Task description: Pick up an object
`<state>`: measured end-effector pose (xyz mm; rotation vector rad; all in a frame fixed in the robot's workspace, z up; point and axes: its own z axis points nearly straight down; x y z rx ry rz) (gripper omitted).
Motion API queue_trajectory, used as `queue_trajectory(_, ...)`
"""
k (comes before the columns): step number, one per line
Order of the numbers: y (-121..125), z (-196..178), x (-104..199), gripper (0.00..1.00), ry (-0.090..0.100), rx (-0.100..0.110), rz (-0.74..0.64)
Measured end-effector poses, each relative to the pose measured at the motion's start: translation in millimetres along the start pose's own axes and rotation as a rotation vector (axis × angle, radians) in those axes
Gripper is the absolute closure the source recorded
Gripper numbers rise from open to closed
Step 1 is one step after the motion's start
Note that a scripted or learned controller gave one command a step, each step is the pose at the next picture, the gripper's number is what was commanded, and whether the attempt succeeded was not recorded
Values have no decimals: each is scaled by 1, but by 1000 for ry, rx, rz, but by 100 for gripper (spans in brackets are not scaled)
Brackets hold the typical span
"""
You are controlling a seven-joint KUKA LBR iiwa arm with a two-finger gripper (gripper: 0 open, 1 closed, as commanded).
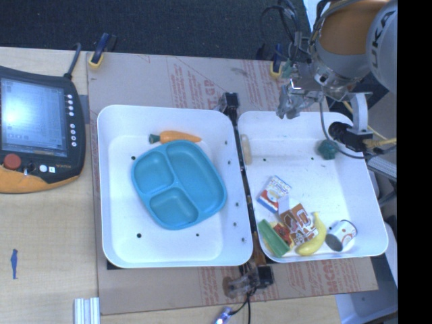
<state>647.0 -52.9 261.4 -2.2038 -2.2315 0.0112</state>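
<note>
My gripper (290, 106) hangs over the far rim of the right bin (358, 194), at its back left corner, with nothing seen in it. In that bin a teal ball (327, 148) lies at the far right. A white and red packet (275, 194), a red snack packet (298, 225), a green piece (271, 237), a yellow banana (314, 239) and a white can (341, 235) crowd the near edge. The left bin (111, 181) holds a blue divided plate (177, 183) and an orange carrot (177, 138) just behind it.
A beige peg (246, 149) lies on the rims between the bins. A teach pendant (37, 130) sits at the far left of the bench. Clamps (98, 51) and black cables (287, 19) are at the back edge. The arm's black hose (344, 133) overhangs the right bin.
</note>
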Motion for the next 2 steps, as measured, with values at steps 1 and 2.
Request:
queue_trajectory(1,10,2,8,100,-1,-9,8)
queue_trajectory(2,10,-9,7,100,-1,-9,5)
